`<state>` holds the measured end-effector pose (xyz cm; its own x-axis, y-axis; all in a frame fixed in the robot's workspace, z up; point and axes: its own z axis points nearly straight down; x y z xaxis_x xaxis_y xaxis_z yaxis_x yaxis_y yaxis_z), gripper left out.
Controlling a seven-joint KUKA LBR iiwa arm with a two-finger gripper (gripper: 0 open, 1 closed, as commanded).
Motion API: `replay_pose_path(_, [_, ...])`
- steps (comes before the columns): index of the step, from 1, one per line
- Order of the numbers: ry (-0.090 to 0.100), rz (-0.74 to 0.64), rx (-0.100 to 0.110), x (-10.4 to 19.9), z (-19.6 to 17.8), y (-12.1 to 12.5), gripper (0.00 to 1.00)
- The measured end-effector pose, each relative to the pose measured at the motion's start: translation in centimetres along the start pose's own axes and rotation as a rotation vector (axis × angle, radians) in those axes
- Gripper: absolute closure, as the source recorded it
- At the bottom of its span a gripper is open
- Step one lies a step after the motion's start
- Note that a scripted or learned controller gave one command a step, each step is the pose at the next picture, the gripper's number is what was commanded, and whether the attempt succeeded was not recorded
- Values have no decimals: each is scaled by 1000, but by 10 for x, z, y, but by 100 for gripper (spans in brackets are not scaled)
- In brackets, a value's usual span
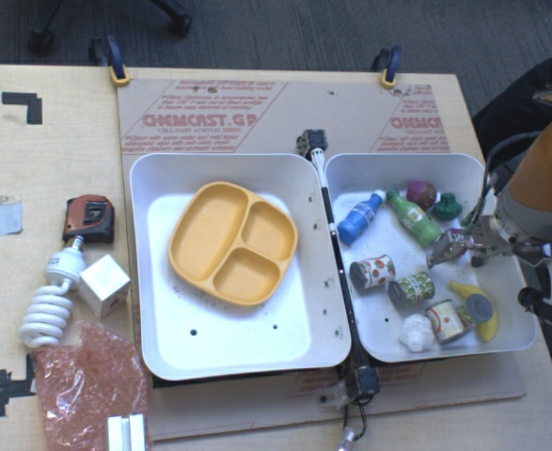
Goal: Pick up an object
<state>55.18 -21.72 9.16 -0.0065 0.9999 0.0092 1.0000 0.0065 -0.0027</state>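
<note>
Take the right bin [402, 169] as your landmark: every candidate for this pick lies inside it, while the yellow divided plate [233, 242] sits alone in the bin just left of it. The gripper [459, 249] hangs over the right bin's right-hand side, close to the green bottle; you cannot tell from this slant whether its fingers are apart or together, and nothing shows between them, so treat it as empty. Largest first: the green bottle [415, 217] lies tilted in the bin's upper middle and looks like light, stiff, smooth plastic that may roll, so close across its body, not its neck. The blue bottle [357, 219] near the bin's left wall should handle the same way. The three small cans, one by the left wall [372, 272], one in the centre [411, 289] and one toward the lower edge [448, 320], lie on their sides; they look rigid and slick, so pinch across the round wall. The banana [478, 310] at the lower right is curved and crowded by a grey disc, likely an awkward hold. The crumpled white piece [415, 333] at the lower edge looks soft and will give.
</note>
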Motion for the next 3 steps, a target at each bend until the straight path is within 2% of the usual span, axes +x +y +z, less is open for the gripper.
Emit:
replay_pose_path(1, [-9, 6, -2, 49, 0, 1, 0])
replay_pose_path(2, [-10, 7, -5, 48, -11, 2, 100])
replay_pose_path(3, [-10, 7, -4, 48, -11, 2, 0])
